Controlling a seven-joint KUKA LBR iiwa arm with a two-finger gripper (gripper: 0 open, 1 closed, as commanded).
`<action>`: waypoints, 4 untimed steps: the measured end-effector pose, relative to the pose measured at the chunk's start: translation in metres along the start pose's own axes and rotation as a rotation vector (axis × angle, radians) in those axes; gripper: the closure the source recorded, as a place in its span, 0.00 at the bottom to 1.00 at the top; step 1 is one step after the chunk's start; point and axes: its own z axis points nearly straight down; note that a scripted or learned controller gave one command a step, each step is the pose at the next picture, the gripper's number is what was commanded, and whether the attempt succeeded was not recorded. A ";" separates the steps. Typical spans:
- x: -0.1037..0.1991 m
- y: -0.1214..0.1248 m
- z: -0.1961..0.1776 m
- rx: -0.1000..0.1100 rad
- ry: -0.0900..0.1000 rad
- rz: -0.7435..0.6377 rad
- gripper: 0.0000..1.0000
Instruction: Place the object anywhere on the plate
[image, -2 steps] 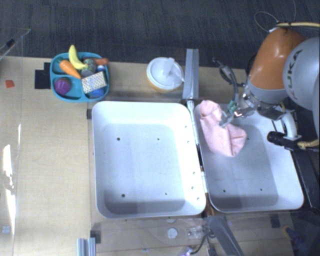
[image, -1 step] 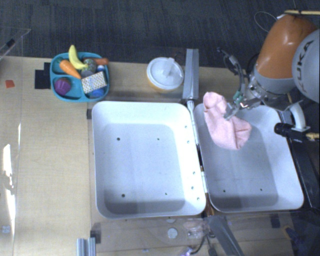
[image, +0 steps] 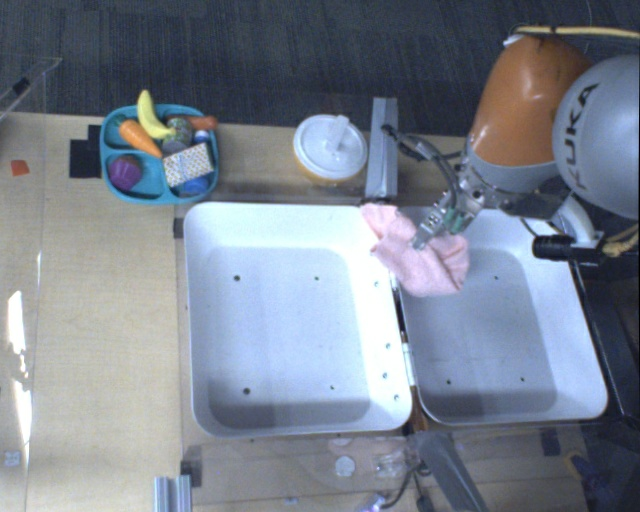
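- Worktop (image: 90, 330) in pale wood, bearing two shallow white bins side by side.
- Left bin (image: 285, 320), right bin (image: 505, 335), touching along the middle seam.
- Grey arm (image: 560, 110) with orange band, reaching in from the right.
- Pink cloth (image: 425, 260) draped over the seam near the bins' far edge, mostly in the right bin.
- Blue tray (image: 160, 155) of toy food at far left.
- White lidded cup (image: 330, 148) behind the left bin.
- Gripper (image: 432, 232) over the cloth; fingers closed on a fold of it.
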 end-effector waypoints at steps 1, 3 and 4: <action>0.042 0.028 -0.012 -0.003 -0.002 -0.400 1.00; 0.118 0.081 -0.012 -0.005 -0.002 -0.758 1.00; 0.164 0.104 -0.009 -0.003 0.001 -0.759 1.00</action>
